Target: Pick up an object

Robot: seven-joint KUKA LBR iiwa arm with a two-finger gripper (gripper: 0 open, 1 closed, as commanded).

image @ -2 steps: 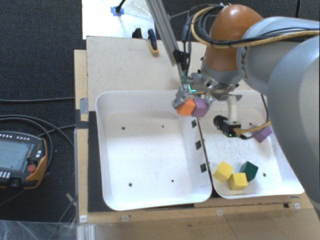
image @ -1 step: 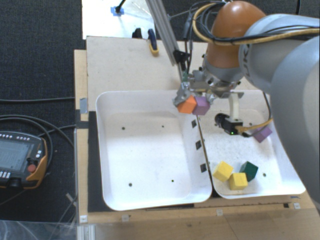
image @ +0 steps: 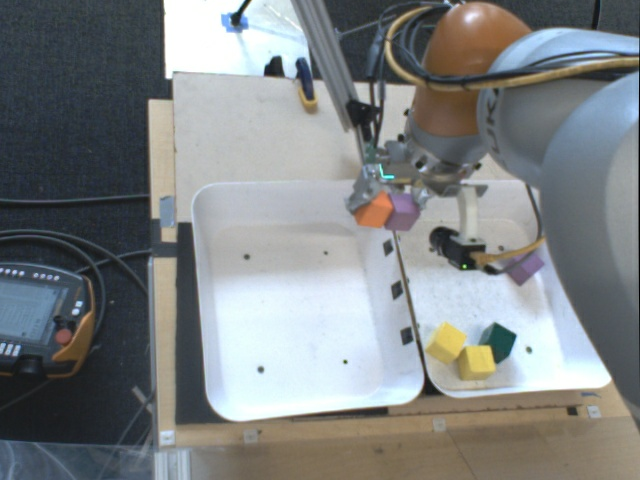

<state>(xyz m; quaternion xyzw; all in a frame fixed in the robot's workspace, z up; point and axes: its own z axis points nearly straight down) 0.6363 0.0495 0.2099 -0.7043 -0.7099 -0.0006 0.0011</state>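
Observation:
My gripper [image: 386, 206] hangs over the divider between the two white bins, near their back rim. An orange block [image: 374, 212] and a lilac block [image: 403, 213] sit side by side right at its tips, level with the rim rather than down on a bin floor. A grey finger [image: 357, 202] presses on the orange block's left side, so the gripper looks shut on it, with the lilac block squeezed in beside it. The arm's orange band [image: 465, 63] looms above.
The right bin [image: 560, 363] holds two yellow blocks [image: 447, 343] [image: 477, 362], a dark green block [image: 499, 340] and a purple block [image: 526, 266]. The left bin [image: 215, 268] lies to the left of the divider. A teach pendant [image: 35, 313] lies off the bench at left.

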